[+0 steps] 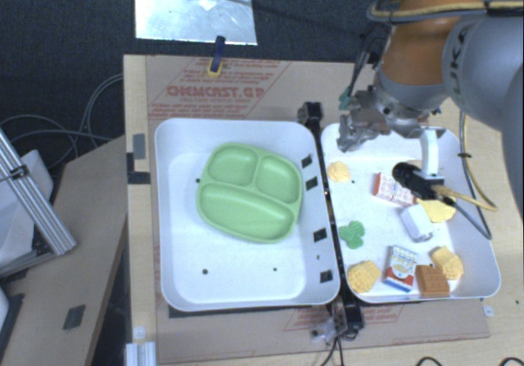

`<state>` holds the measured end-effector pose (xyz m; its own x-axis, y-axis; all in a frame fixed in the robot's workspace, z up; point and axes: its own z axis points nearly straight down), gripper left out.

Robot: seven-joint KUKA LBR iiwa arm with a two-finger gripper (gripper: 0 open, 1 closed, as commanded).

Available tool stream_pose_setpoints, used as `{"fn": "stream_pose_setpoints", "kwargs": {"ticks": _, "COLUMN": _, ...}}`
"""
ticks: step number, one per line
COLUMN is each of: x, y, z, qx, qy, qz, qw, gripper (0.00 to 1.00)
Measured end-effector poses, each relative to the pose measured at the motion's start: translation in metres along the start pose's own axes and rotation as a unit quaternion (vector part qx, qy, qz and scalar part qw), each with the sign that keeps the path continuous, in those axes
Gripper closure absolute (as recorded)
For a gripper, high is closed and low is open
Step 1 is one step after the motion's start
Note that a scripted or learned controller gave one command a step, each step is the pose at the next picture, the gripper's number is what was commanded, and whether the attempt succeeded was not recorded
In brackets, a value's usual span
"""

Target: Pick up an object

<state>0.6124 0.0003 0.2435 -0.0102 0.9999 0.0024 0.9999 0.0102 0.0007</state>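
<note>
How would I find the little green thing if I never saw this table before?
Look in the right bin, the one crowded with toy food. Near its left wall, halfway down, lies the small green leafy piece. It is the one green item there; its neighbours are yellow, brown, red or white.

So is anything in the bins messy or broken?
Nothing looks broken or spilled. The green divided plate lies flat in the left bin. The right bin holds a loose jumble of toy food, such as a green broccoli piece and a round cracker, scattered at all angles beneath the end effector.
</note>
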Motion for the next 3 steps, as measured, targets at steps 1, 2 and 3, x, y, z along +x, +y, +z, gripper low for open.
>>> {"fn": "stream_pose_setpoints", "kwargs": {"ticks": 1, "x": 0.044, "y": -0.002, "z": 0.021, "qx": 0.001, "qy": -0.001, "qz": 0.001, "qw": 1.0, "gripper": 1.0}}
{"fn": "stream_pose_setpoints", "kwargs": {"ticks": 2, "x": 0.056, "y": -0.007, "z": 0.021, "qx": 0.0, "qy": -0.001, "qz": 0.002, "qw": 1.0, "gripper": 1.0}}
{"fn": "stream_pose_setpoints", "kwargs": {"ticks": 3, "x": 0.063, "y": -0.015, "z": 0.014, "qx": 0.0, "qy": -0.001, "qz": 0.002, "qw": 1.0, "gripper": 1.0}}
